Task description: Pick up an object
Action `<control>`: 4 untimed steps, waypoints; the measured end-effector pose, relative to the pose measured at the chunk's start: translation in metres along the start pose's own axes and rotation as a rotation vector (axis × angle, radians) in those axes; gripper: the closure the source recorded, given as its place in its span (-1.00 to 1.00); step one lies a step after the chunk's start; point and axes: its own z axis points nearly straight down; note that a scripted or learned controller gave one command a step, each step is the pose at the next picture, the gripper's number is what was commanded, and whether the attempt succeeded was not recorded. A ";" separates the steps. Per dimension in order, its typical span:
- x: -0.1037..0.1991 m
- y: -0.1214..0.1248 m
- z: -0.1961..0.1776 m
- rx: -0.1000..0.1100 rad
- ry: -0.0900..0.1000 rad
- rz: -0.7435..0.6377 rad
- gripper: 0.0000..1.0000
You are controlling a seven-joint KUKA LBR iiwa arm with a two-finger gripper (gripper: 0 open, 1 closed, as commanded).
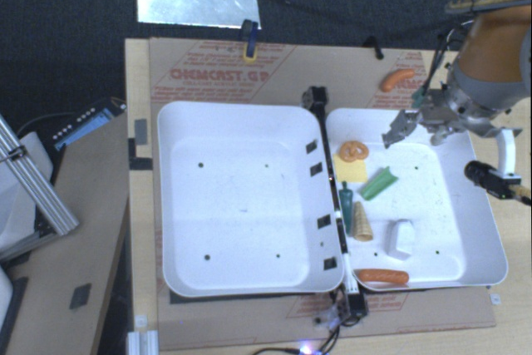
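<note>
The right bin (pixel 478 249) holds several small items. Along its left side lie a brown pretzel (pixel 353 151), a yellow block (pixel 350 171), a green piece (pixel 378 183), a dark green stick (pixel 346 200) and a tan cone (pixel 362 221). Nearer the front are a white block (pixel 402 238) and an orange sausage (pixel 382 277). My gripper (pixel 418 130) hangs above the bin's back edge, up and to the right of the pretzel. It is open, with nothing between its fingers.
The left bin (pixel 241 195) sits beside the right one, with a black hinge strip (pixel 326 179) between them. Another orange sausage (pixel 397 80) lies on the cardboard behind the right bin. A black cable fitting (pixel 490 177) juts over the bin's right rim.
</note>
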 end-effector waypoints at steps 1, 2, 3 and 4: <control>0.012 -0.041 0.144 0.001 -0.008 0.007 -1.00; 0.014 -0.038 0.128 -0.003 -0.002 0.003 1.00; 0.016 -0.046 -0.016 -0.015 -0.002 -0.002 1.00; 0.025 -0.067 -0.199 -0.020 -0.002 -0.003 1.00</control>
